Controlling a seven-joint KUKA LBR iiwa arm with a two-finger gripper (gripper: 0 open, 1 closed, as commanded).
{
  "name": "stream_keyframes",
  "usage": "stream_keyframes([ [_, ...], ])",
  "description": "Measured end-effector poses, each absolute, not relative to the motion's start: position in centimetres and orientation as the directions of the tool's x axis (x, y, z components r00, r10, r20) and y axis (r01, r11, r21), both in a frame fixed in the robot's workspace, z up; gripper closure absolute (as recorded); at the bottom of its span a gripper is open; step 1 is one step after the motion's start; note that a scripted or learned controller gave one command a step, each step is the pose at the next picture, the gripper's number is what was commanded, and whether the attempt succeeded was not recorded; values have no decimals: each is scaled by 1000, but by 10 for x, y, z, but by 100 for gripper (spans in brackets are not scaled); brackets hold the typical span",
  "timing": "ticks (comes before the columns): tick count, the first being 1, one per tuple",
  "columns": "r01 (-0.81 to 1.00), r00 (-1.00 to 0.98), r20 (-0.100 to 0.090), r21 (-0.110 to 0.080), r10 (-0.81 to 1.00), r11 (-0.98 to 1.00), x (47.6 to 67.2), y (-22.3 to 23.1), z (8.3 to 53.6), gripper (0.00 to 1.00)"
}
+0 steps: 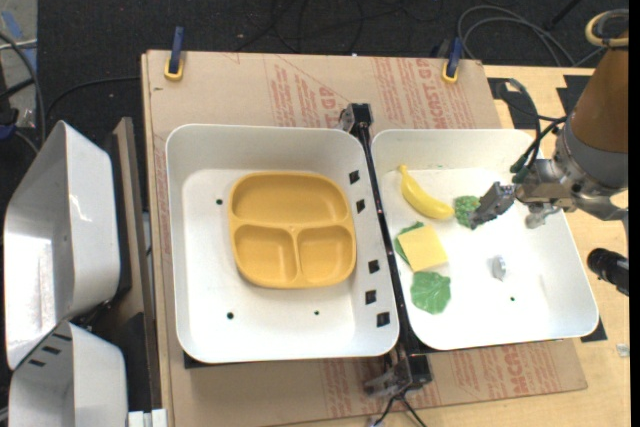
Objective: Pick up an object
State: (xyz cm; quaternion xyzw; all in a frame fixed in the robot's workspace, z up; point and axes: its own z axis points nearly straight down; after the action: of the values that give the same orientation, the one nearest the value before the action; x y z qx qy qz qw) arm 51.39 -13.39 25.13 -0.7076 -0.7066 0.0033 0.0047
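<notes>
We see two white bins side by side on the counter (300, 95). The left bin (200, 155) holds a yellow divided tray (293, 228). In the right bin (560, 295) lie a yellow banana (424, 196), a yellow slab (423, 248) with a green edge, a green leafy piece (431, 291) and a small grey object (497, 266). The arm reaches in from the right; its gripper (487, 208) sits low beside a small green broccoli-like piece (466, 208), just right of the banana's tip. We cannot tell how the gripper stands or whether it touches the green piece.
</notes>
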Motion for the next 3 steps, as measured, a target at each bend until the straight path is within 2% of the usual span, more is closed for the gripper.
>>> stream_keyframes([
  [1,1000,-1,0,0,1000,1,516,-134,257,0],
  [3,1000,2,2,-7,1000,-2,515,-126,130,0],
])
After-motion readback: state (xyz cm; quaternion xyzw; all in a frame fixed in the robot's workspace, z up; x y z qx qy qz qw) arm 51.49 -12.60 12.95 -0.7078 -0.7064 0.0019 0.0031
